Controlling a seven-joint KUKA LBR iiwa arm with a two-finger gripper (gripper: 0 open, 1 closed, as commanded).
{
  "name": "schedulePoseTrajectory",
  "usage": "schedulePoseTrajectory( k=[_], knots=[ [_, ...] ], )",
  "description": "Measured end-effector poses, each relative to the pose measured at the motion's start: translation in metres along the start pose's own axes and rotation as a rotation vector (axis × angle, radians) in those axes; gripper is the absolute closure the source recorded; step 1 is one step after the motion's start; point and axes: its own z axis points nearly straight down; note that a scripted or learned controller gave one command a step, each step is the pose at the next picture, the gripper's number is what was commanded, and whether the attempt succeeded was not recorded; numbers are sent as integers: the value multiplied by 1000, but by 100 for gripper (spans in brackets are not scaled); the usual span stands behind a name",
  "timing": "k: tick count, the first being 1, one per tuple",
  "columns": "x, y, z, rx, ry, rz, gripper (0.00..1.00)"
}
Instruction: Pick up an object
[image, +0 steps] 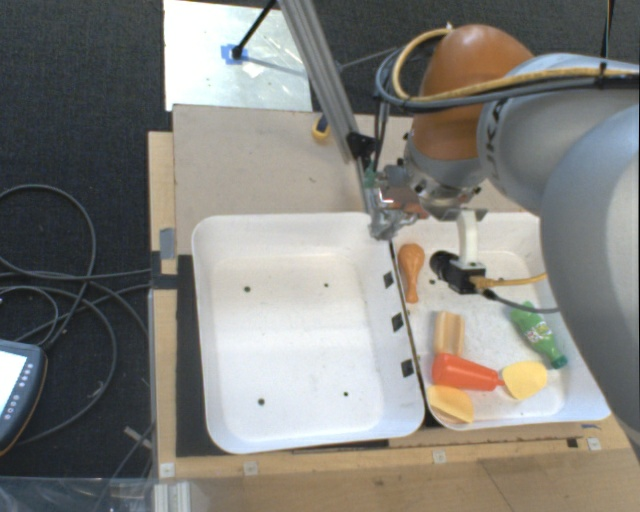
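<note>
Nothing lifted yet: drumstick (410, 268), bottle (536, 335) and cone (464, 372) all lie in the right bin (495, 325), centre right of frame. The end effector (384, 220) sits at the bins' upper rim, just above the drumstick. Open or closed, can't tell; nothing seen in it. The grab is all to do.

Left bin (230, 300): white with a few small dark dots. Right bin (490, 330): white, faintly speckled. Drumstick (410, 265): brown. Block (449, 330): tan with paler stripes. Cone (465, 373): orange-red. Two chips (525, 379): yellow. Bottle (537, 333): green with a pale label. Arm (570, 140): grey, with orange band (470, 80). Desk (250, 160): pale tan. Floor (80, 100): dark grey, with black cables (60, 270).
</note>
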Motion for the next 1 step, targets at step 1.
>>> schedulePoseTrajectory(
  k=[1],
  knots=[
    [44, -6, -6, 0, 1, 0, 100]
  ],
)
